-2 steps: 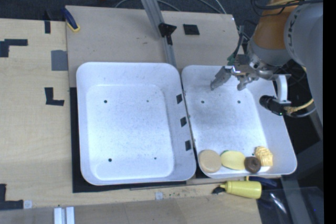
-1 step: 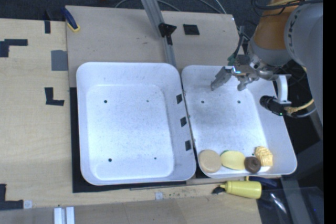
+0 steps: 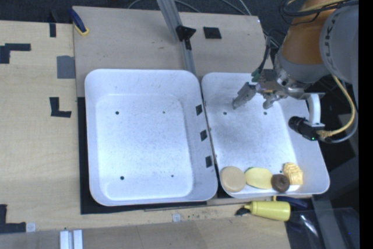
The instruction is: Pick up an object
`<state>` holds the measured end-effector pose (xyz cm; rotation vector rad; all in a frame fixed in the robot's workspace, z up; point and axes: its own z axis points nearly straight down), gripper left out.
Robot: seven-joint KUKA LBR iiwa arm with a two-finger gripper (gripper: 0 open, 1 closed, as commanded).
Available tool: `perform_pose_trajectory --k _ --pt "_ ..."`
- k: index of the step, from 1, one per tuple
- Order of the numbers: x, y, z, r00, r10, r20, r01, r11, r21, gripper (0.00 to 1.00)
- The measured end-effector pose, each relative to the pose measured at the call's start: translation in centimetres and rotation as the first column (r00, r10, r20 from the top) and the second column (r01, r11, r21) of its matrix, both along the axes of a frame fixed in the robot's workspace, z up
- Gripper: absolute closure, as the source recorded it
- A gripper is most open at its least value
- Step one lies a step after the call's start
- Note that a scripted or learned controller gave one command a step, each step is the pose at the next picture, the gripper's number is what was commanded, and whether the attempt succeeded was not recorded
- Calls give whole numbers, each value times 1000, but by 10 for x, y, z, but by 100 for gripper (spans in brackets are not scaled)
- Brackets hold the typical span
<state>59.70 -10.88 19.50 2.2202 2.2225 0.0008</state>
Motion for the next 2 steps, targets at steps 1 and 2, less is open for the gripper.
perform_pose_trajectory --k 1,2 --pt "6 -25 -21 1000 -2 -3 2 1000 -1 0" --pt "-10 12 -10 1000 2 0 -2 1000 0 0"
